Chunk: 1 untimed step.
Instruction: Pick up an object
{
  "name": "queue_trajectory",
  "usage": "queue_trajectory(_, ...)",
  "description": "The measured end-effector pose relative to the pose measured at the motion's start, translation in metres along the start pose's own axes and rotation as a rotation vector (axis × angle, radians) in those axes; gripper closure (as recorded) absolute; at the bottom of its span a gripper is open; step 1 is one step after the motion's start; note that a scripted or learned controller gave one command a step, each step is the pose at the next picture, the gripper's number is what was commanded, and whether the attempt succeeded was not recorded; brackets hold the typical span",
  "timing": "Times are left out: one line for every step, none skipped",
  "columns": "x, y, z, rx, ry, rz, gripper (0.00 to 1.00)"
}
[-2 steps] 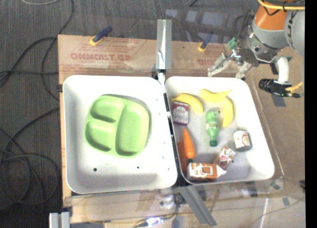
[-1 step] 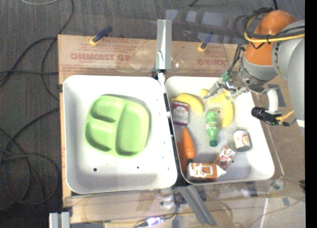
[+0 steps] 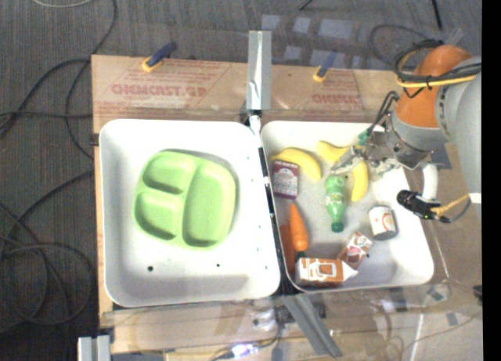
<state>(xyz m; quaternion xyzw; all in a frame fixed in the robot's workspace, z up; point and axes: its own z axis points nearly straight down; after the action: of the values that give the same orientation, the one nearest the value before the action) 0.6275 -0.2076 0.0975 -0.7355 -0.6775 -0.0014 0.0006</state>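
Observation:
The right bin (image 3: 415, 273) holds several objects. A yellow banana (image 3: 358, 185) lies near its back, with a green bottle (image 3: 335, 201) just left of it. My gripper (image 3: 358, 157) hangs low over the top end of the banana, at the bin's back right, reaching in from the right. The wrist's bulk hides how it meets the banana. A yellow lemon-like fruit (image 3: 301, 162) lies at the back left. A purple packet (image 3: 285, 179) and an orange carrot (image 3: 295, 230) lie along the left wall.
An orange carton (image 3: 319, 271) and a small brown box (image 3: 358, 250) lie at the right bin's front, and a small can (image 3: 382, 222) to the right. The left bin (image 3: 109, 218) holds a green divided tray (image 3: 188, 199). A metal divider (image 3: 258, 70) stands behind the bins.

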Motion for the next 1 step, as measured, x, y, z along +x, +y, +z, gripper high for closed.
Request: queue_trajectory(0.0038, -0.0389, 0.0044, -0.019, 0.004, 0.230, 0.00)
